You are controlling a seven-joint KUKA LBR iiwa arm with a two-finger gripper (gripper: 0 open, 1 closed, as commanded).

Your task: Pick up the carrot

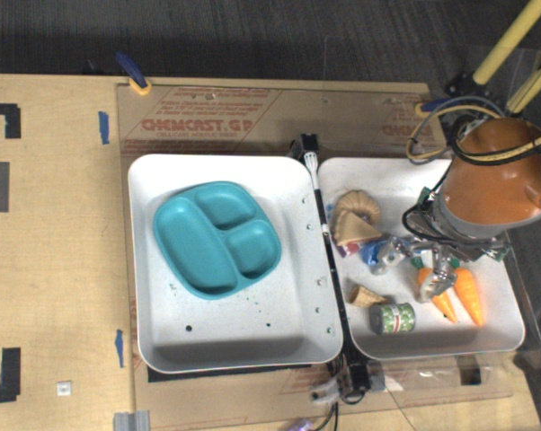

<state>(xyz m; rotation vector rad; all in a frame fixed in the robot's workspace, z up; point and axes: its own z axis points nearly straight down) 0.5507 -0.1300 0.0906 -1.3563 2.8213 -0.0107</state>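
Reaching in from the right, the arm (495, 173) hangs over the right bin (513, 330) with its hand (439, 272) down among the clutter, right at the carrot (468, 296), which lies near the bin's right wall. Whether the hand is open or closed cannot be told. A small can (393, 318) and a croissant (355, 212) lie nearby. The left bin (154, 330) holds a teal divided plate (217, 238).
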